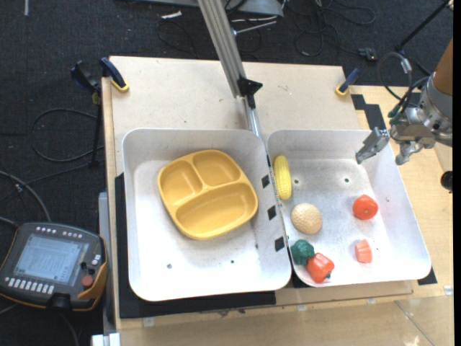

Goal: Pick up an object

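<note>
My gripper (387,148) is hanging at the right of the frame, over the upper right rim of the right bin (328,144), with its two grey metal fingers spread apart and holding nothing. The things I could pick are lying lower in that smooth white bin. A bumpy yellow corn cob (282,176) is lying along the left wall. A round tan ball (306,218) is sitting just under it. A shiny red tomato (365,207) is sitting alone toward the right, with bare floor all around it. A small orange piece (362,251) is lying below the tomato. A green lump (302,250) and a red pepper (320,267) are touching near the bottom edge. In the left bin (144,258) a yellow plastic tray (207,192) with three dips is lying flat. I am not seeing any writing I can read.
</note>
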`<state>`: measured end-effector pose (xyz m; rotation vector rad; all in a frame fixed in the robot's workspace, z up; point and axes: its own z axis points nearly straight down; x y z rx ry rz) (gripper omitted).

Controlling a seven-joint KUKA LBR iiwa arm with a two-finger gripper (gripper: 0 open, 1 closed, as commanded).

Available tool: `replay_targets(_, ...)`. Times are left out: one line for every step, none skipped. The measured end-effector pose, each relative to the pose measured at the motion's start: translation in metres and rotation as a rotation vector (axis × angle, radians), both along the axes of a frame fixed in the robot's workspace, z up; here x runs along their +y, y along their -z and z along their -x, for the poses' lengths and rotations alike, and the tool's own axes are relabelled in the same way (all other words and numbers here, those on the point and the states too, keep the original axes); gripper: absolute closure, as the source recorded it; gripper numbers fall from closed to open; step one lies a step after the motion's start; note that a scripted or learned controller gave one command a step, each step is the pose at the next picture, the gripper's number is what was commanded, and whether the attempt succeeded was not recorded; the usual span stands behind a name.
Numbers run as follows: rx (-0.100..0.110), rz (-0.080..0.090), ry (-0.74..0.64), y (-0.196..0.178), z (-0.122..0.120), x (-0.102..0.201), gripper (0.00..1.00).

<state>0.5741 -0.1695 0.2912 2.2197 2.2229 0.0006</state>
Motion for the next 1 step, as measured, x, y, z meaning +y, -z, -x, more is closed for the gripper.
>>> replay_targets(-0.002, 0.0, -0.003, -0.01, -0.0008, 0.0004, 1.0)
